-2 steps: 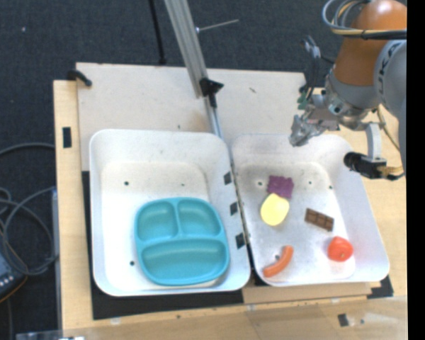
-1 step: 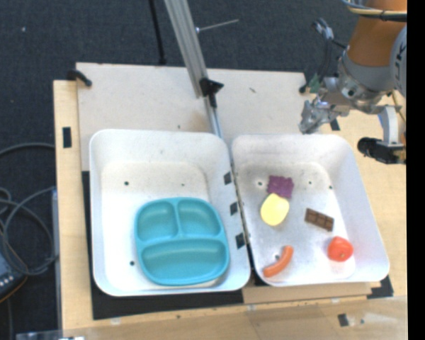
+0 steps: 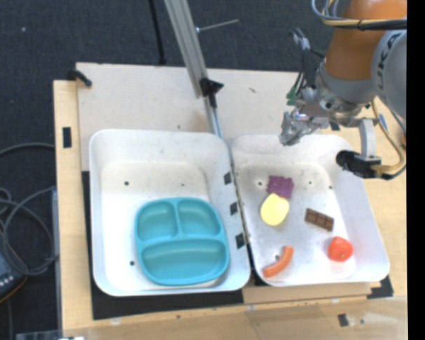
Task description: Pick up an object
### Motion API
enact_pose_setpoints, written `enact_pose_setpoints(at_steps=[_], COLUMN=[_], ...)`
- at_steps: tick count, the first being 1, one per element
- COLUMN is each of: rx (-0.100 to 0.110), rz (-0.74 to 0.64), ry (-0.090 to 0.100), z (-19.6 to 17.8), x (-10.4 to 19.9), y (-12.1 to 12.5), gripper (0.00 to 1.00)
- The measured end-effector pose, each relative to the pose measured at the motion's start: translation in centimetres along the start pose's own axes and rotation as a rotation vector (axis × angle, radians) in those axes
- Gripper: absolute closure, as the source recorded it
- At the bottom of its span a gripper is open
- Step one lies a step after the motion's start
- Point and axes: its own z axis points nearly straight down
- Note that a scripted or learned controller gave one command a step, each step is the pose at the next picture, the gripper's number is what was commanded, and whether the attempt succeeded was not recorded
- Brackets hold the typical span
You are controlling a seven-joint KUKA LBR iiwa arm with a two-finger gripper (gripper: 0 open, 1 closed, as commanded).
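The right bin [image 3: 354, 190] holds several small things: a purple block [image 3: 280, 185], a yellow round piece [image 3: 274, 210], a brown chocolate-like bar [image 3: 319, 219], a red tomato-like ball [image 3: 340, 248] and an orange sausage-shaped piece [image 3: 278, 261]. My gripper [image 3: 292, 132] hangs above the bin's far edge, up and slightly right of the purple block, apart from every object. Nothing shows between its tips.
The left bin [image 3: 113, 190] carries a teal divided plate [image 3: 180, 241] in its near half. A slanted metal pole [image 3: 191, 48] rises from behind the bins' shared wall. The wooden bench [image 3: 142, 98] extends behind both bins.
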Motion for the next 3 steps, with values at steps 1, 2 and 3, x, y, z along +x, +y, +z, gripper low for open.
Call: enact_pose_setpoints(at_steps=[1, 2, 3], rx=[-0.001, 0.000, 0.001], rz=[-0.002, -0.001, -0.002], ry=[0.001, 0.001, 0.001], z=[-0.5, 0.0, 0.7], x=[4.9, 9.4, 13.8], y=[-0.8, -2.7, -2.8], gripper=[1.00, 1.00, 1.00])
